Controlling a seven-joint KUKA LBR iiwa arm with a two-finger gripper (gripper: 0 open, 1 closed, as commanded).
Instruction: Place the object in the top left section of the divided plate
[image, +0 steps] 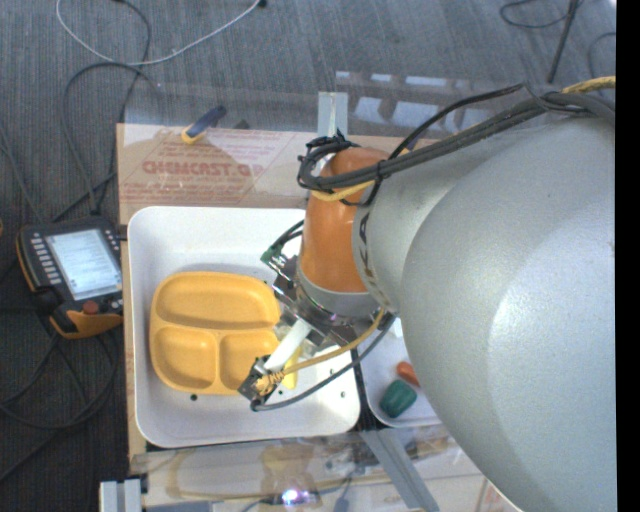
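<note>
Yellow divided plate (205, 305) — flat in left bin (190, 228).

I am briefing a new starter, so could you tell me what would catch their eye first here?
The grey arm looms over the view's right half, its orange band at the left bin's right edge. In that bin lies a yellow divided plate; a green object sits in the right bin, beside the arm.
</note>
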